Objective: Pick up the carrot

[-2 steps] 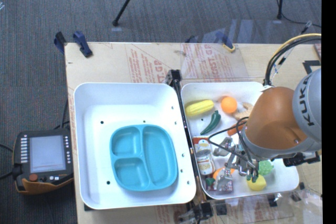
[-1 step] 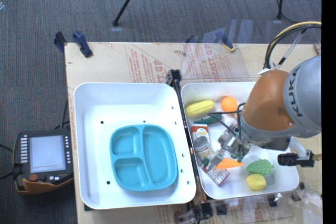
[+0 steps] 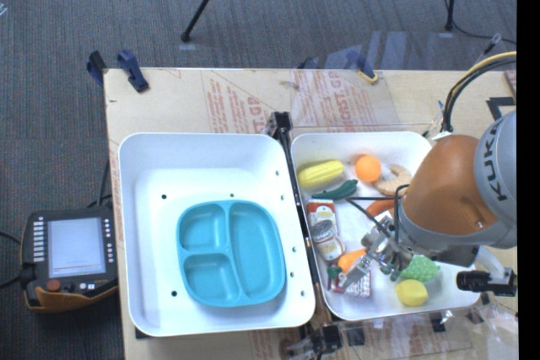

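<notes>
My pincer (image 3: 364, 259), grip state unclear, hovers by the small orange carrot (image 3: 348, 260); crowding red packet (image 3: 358, 286) risks a misgrab.

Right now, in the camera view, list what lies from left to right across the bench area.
Handheld control pendant → left white bin → blue divided plate → corn cob → orange ball → yellow lemon.
</notes>
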